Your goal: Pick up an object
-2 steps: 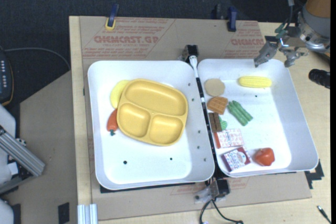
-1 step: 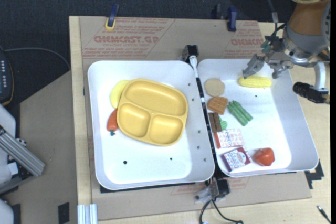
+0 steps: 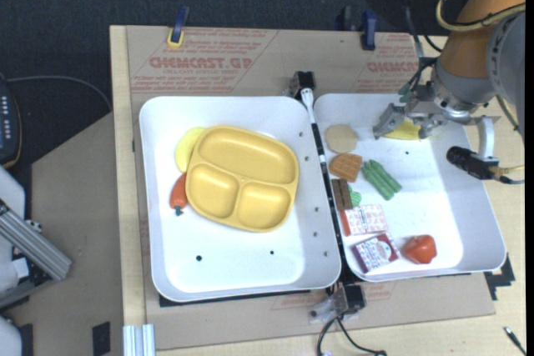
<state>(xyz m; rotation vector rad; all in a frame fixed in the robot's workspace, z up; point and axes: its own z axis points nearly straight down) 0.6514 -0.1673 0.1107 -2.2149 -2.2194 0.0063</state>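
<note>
Hovering over a yellow item (image 3: 406, 130), tool (image 3: 409, 119), grip unclear, near "CHEMCAST" board (image 3: 250, 62).

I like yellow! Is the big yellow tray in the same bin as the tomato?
No, the yellow tray lies in the left bin; the tomato is in the right bin.

Divided tray (image 3: 242, 178) in left bin (image 3: 158, 179); toy foods in right bin (image 3: 467, 204), gripper (image 3: 406, 122) at its upper edge.

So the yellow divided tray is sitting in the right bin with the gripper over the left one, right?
No, swapped. The camera view shows the yellow divided tray in the left bin, and the gripper over the right bin.
</note>
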